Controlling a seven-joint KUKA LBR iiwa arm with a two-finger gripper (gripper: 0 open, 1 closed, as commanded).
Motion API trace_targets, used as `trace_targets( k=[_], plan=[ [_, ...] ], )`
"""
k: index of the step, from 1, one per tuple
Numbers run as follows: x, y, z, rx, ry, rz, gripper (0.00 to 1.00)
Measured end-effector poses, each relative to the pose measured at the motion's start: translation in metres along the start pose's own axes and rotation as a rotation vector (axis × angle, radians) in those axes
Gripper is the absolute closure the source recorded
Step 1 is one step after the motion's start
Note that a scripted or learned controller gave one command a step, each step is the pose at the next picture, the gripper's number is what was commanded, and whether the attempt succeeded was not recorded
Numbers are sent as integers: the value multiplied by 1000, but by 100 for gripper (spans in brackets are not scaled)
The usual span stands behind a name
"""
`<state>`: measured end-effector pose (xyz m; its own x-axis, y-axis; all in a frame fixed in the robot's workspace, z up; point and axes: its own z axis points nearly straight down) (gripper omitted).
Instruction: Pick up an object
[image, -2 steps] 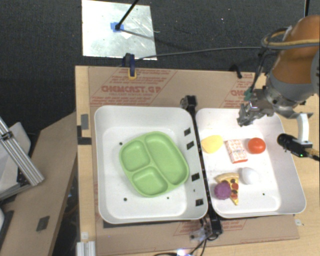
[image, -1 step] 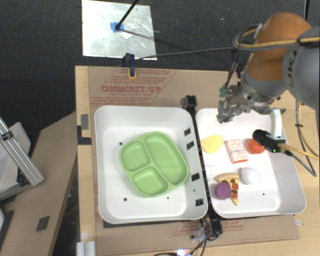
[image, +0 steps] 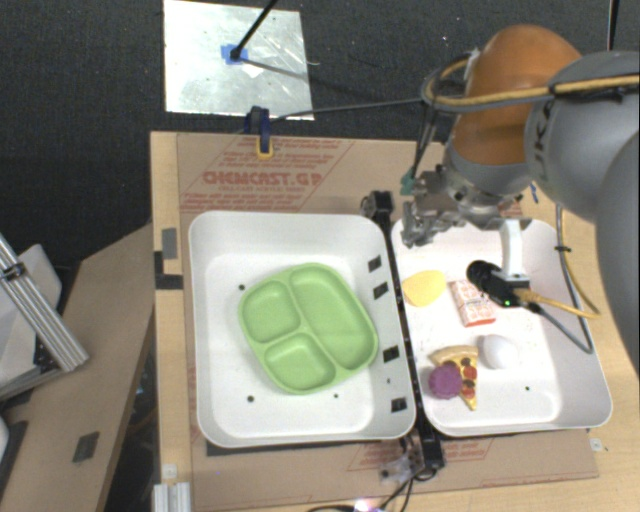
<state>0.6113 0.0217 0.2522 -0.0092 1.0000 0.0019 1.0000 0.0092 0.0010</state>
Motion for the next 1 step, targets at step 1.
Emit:
trace_targets(
  k=[1],
  plan=[
    [47,21,7,-1,0,0,100]
  ],
)
